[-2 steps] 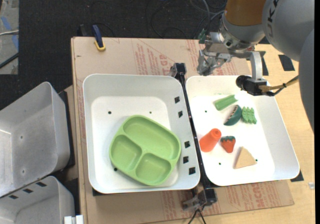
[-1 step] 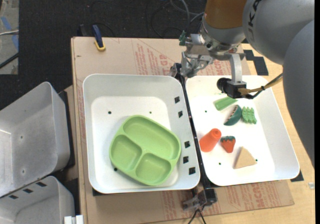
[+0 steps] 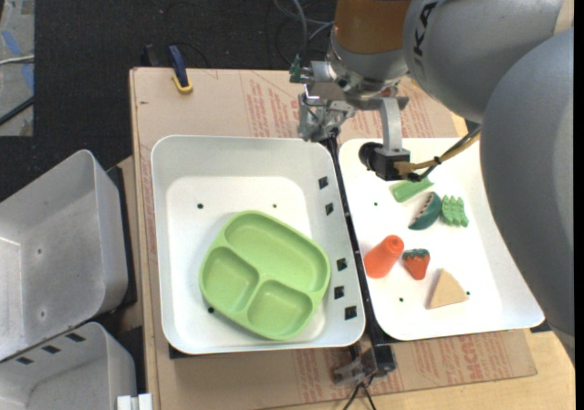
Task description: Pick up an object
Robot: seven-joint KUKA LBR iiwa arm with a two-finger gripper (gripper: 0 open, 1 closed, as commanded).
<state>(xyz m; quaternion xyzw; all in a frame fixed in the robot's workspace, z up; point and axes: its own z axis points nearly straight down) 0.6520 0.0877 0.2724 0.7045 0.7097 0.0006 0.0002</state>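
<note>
From the one camera above the bench, my gripper (image 3: 317,128) hangs off the orange-banded wrist at the far side of the scene. It sits over the far right corner of the left bin (image 3: 166,216), close to where that bin meets the right bin (image 3: 493,303). I cannot tell whether it is apart or together, because it is small and dark against the bench (image 3: 228,98) from this angle. I see nothing clamped in it.

A green divided plate (image 3: 265,276) lies flat in the left bin, toward the near side, with its three compartments facing up. It is well apart from my gripper.

The rest of the things to pick from are small toy foods lying in the right bin:
- A light green flat piece (image 3: 411,188) lies nearest the far end.
- Just nearer than it, a dark green slice with a tan edge (image 3: 425,211) lies touching a bright green ridged piece (image 3: 453,210).
- Nearer still, an orange cup (image 3: 383,256) lies on its side, just beside a red toy strawberry (image 3: 416,262).
- A tan wedge (image 3: 445,291) lies nearest the front edge.

A blue and yellow clamp (image 3: 180,68) sits on the far left corner of the bench. Grey tubs (image 3: 50,244) stand off the bench to the left.
</note>
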